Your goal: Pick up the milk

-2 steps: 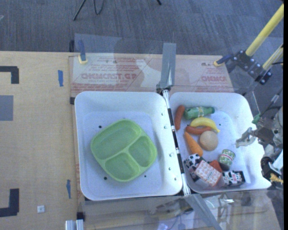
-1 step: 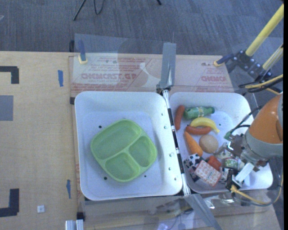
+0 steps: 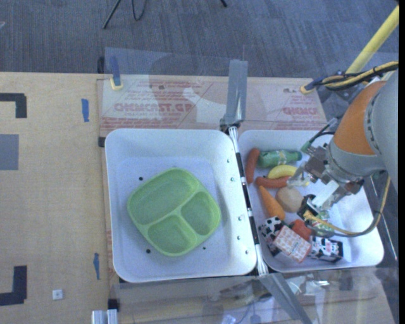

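The milk (image 3: 327, 248), a black-and-white carton, lies at the lower right of the right bin (image 3: 373, 250), just beside an orange box (image 3: 292, 243). Higher in the frame, the gripper (image 3: 319, 188) hangs over the bin's middle, near a beige potato (image 3: 290, 199). The state of the jaws cannot be determined. A green plate (image 3: 174, 211) occupies the left bin (image 3: 120, 152).

Grey carpet floor (image 3: 266, 31) up top w/ thin dark tripod legs (image 3: 112, 14). Pale wood tabletop (image 3: 50, 202) at left: black tape corner marks (image 3: 21, 105), blue tape bits (image 3: 85, 109), grey square (image 3: 7, 152). Even light.
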Motion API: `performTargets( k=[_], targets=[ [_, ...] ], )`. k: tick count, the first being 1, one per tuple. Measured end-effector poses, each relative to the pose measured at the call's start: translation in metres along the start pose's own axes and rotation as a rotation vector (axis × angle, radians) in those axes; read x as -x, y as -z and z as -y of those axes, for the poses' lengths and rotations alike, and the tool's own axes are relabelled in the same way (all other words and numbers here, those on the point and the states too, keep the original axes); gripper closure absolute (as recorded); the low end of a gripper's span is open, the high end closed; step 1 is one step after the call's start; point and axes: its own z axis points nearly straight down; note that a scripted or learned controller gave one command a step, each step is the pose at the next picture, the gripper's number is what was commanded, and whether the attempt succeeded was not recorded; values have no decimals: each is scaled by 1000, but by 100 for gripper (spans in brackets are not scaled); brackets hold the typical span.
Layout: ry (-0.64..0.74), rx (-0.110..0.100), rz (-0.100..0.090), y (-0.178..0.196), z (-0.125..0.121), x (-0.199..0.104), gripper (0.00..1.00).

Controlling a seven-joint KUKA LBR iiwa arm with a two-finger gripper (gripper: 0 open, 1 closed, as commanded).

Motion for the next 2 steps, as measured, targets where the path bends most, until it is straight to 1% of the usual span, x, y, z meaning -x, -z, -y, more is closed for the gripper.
performTargets(
  k=[1, 2],
  targets=[
    [-46, 31, -15, -30, 23, 58, 0],
    [-19, 0, 0, 17, -1, 93, 0]
  ],
)
